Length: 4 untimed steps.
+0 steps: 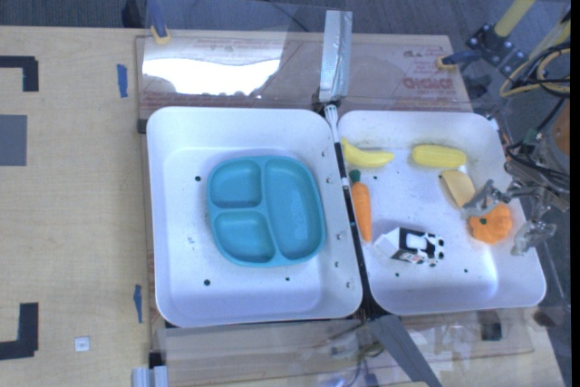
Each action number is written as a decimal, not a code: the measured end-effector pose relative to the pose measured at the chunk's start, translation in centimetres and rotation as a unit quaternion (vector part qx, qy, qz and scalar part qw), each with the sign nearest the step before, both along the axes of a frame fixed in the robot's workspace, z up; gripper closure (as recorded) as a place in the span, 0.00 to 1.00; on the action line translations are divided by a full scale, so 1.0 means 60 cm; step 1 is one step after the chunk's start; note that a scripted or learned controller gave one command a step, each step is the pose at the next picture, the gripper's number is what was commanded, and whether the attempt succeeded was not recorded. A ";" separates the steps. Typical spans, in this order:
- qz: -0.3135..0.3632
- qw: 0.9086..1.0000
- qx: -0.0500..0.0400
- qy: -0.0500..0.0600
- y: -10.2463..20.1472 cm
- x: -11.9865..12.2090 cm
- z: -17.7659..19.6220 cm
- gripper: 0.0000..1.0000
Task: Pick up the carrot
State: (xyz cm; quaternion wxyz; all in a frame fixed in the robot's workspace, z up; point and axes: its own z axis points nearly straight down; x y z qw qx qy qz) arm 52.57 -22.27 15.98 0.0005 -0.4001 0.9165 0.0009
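Hand near orange fruit, carrot against left wall

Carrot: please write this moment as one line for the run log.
carrot: right bin, against left wall, untouched | hand: at bin's right edge, beside orange fruit | divided plate: left bin

We identify a robotics lab test cell: a plywood bench with black tape markers at 9 o'clock, clear acrylic panels at 12 o'clock, and loose cables at 3 o'clock.
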 end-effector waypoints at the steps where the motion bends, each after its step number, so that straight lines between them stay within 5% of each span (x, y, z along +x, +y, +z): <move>1: 0.131 0.991 0.001 -0.003 0.015 0.068 -0.122 0.00; 2: 0.243 0.970 -0.002 -0.006 0.000 0.084 0.021 0.00; 3: 0.281 0.960 0.004 -0.006 0.016 0.045 -0.106 0.00; 4: 0.194 0.981 -0.002 -0.006 0.001 0.010 0.015 0.00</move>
